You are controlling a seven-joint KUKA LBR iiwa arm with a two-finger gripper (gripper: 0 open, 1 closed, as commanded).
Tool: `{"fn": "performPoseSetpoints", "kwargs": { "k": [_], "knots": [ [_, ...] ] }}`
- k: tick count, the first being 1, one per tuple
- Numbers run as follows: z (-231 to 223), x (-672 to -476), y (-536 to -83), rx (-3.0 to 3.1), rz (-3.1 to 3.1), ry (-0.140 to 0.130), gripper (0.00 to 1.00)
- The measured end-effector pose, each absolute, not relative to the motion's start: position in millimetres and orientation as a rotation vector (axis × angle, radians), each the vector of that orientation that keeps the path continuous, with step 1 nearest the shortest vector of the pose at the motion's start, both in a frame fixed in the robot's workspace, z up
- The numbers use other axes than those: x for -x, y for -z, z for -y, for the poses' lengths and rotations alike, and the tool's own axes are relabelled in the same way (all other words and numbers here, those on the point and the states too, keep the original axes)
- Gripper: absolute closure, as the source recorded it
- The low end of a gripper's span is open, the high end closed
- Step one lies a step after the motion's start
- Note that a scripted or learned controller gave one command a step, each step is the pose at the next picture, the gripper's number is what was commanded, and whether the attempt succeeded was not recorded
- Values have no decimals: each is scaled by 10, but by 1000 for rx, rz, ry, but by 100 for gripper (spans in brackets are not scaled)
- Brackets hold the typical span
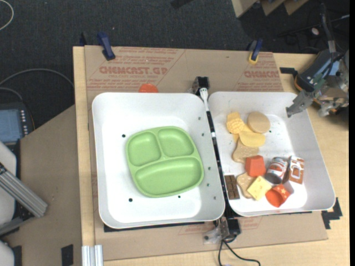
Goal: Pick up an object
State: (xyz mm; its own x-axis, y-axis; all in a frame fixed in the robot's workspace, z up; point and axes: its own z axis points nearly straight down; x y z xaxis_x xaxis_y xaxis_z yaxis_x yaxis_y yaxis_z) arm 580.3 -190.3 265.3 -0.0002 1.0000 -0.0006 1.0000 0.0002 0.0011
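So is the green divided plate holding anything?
Empty: all three compartments of the green plate show bare; the toy food lies in the right bin.

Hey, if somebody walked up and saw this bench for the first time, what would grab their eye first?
Probably the bright green divided plate, alone in the middle of the left bin. Next, the jumble of toy food in the right bin: a round tan cookie near the top, a red block and a yellow cheese wedge lower down. The arm's pincer sits at that bin's upper right edge.
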Motion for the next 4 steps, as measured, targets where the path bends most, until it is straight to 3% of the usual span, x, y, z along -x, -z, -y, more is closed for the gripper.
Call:
{"fn": "performPoseSetpoints", "kwargs": {
  "k": [1,2,3,4],
  "knots": [
    [1269,-5816,-1664,-2221,-2230,2,0],
    [1080,-5906,-826,-2221,-2224,0,0],
    [1114,-5944,-1020,-2212,-2209,-10,100],
    [806,-5337,-1926,-2223,-2225,4,100]
  ]
}}
